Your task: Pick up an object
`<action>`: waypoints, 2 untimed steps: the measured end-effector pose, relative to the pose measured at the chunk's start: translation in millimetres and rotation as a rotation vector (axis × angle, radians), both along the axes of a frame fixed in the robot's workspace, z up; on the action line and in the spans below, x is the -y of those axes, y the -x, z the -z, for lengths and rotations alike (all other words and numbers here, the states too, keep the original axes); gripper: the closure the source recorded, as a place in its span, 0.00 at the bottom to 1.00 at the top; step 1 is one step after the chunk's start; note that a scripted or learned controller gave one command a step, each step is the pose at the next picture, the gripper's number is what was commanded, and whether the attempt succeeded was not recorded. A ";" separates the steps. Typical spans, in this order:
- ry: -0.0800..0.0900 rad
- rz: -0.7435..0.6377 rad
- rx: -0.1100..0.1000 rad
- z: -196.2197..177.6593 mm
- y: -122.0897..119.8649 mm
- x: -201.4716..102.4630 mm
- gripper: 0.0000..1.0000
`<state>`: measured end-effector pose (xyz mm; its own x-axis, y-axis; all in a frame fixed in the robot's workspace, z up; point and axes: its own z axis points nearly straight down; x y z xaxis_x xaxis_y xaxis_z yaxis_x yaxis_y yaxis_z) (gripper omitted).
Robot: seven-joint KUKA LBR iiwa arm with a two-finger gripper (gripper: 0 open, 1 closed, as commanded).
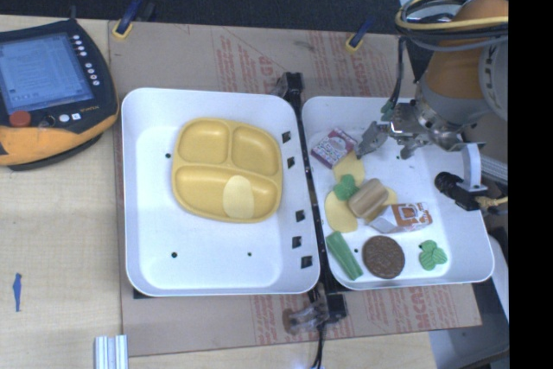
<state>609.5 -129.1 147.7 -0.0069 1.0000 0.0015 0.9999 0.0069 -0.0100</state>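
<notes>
My gripper (390,141) hangs over the back of the right bin (458,268), its fingers spread open with nothing between them. Just left of it lies a purple-and-white packet (331,148). In front of it sit a tan bread roll (369,198), a small green piece (346,186) and pale yellow slices (340,213). Nearer the front edge are an orange-and-white packet (409,216), a brown round cookie (383,257), a green bean pod (343,255) and a green leafy piece (432,255).
The left bin (147,212) holds a yellow divided plate (207,155) with a pale yellow slice (239,196) in it. A tablet controller (47,82) lies at the far left. A black part (455,189) juts over the right bin's right side.
</notes>
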 end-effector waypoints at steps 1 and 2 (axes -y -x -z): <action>0.001 0.000 0.004 57.0 29.4 -35.5 0.00; 0.002 0.002 0.004 56.0 37.7 -31.8 0.00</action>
<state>571.9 -97.3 91.7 -0.0044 1.0000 0.0000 1.0000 0.0044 -0.0061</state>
